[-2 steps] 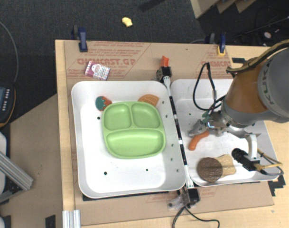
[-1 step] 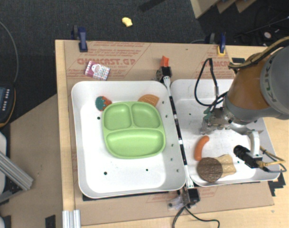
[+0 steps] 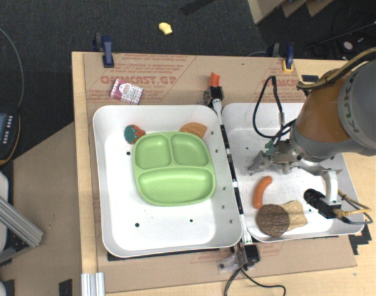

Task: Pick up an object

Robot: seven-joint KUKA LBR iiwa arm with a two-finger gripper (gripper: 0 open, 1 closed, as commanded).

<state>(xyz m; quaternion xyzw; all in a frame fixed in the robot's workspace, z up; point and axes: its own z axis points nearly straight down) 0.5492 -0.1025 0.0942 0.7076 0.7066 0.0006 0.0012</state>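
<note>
The grey two-finger gripper (image 3: 269,160) hangs low in the right white bin (image 3: 240,128) — fingers spread apart, nothing between them. Just below it lies the orange sausage-shaped toy (image 3: 261,191); further below, touching each other, sit a brown round disc (image 3: 272,220) and a tan wedge (image 3: 296,213).

- Dark carpet floor (image 3: 45,23) surrounds the cardboard-topped bench (image 3: 175,79).
- Small yellow scrap (image 3: 165,28) on the floor beyond the bench.
- Blue clamps (image 3: 105,48) grip the bench's far edge.
</note>
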